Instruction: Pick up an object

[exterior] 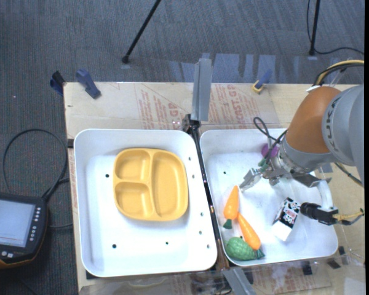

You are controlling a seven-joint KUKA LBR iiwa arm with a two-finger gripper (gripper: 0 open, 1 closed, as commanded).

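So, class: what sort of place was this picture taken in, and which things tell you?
Most likely a robotics lab set up for grasping trials. A grey arm reaches over two white bins on a bench, a handheld control pendant lies on the floor, and stand legs rise behind.

A cardboard-topped bench (pixel 147 103) is seen bearing two white bins set side by side, touching along their inner edges. The left bin (pixel 92 226) and the right bin (pixel 313 241) are both laid flat on it, toward its front.
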